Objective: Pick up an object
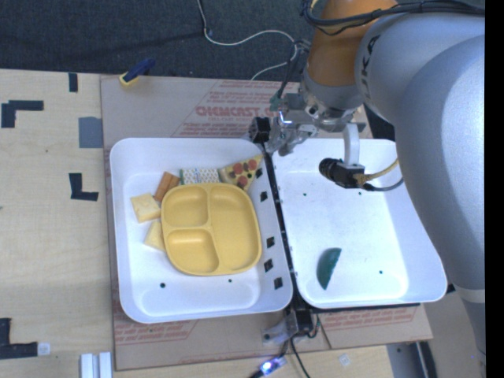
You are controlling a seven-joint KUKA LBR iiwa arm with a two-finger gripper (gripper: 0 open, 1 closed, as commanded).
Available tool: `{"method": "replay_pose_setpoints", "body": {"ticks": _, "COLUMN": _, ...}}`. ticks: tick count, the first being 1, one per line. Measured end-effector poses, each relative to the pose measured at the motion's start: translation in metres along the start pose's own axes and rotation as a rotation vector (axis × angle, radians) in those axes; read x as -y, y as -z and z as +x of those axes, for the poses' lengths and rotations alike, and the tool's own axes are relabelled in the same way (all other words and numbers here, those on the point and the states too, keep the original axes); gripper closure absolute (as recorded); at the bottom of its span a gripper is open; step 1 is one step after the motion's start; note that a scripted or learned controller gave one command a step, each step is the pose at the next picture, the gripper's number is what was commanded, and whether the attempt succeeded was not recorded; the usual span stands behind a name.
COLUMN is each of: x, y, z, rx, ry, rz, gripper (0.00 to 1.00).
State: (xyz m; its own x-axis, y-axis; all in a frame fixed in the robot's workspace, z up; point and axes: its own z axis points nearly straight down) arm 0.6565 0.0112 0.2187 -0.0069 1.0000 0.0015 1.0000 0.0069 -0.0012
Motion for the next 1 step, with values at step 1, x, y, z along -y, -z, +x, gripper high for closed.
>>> {"method": "replay_pose_setpoints", "body": {"ticks": 1, "x": -0.0194, "y": 0.0002, "z": 0.0046, "rx": 0.001, "ry": -0.005, "rz": -0.001, "gripper": 1.0}}
